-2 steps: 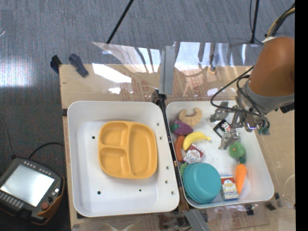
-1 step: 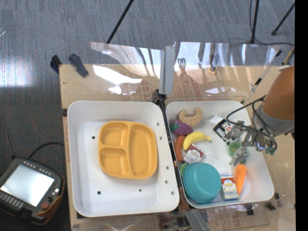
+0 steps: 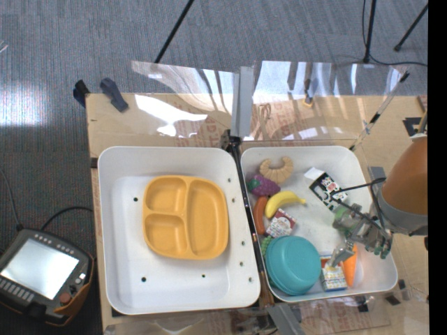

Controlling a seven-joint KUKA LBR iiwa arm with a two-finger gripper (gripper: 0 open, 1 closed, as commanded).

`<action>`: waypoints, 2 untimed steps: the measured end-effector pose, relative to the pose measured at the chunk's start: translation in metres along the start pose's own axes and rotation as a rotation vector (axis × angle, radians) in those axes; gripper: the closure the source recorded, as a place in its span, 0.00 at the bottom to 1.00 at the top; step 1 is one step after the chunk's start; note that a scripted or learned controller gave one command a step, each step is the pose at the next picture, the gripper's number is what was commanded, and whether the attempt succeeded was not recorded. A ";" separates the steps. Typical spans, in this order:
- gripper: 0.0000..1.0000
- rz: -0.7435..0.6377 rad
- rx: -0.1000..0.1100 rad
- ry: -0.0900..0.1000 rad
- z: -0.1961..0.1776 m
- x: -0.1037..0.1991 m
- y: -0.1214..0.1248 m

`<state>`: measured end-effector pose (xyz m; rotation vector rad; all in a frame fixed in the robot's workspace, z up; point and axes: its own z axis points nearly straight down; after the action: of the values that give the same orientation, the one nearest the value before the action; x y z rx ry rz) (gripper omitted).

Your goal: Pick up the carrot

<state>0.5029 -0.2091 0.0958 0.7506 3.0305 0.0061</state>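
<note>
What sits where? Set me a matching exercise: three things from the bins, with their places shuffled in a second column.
Things:
1. yellow divided plastic plate
2. teal round bowl
3. tan toy croissant

Places:
A. far end of the right white bin
B. middle of the left white bin
C. near edge of the right white bin

Pairs: 1-B, 2-C, 3-A.

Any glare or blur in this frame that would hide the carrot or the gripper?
Camera view: strong glare on the clear panel behind the bins, none over the right bin; the carrot by its left wall is evenly lit; the gripper looks slightly soft.
</note>
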 end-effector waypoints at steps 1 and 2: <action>0.00 0.032 0.004 -0.007 -0.001 0.019 -0.003; 0.00 -0.033 0.005 0.000 0.001 0.043 0.036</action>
<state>0.4817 -0.1575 0.0946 0.7015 3.0435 -0.0019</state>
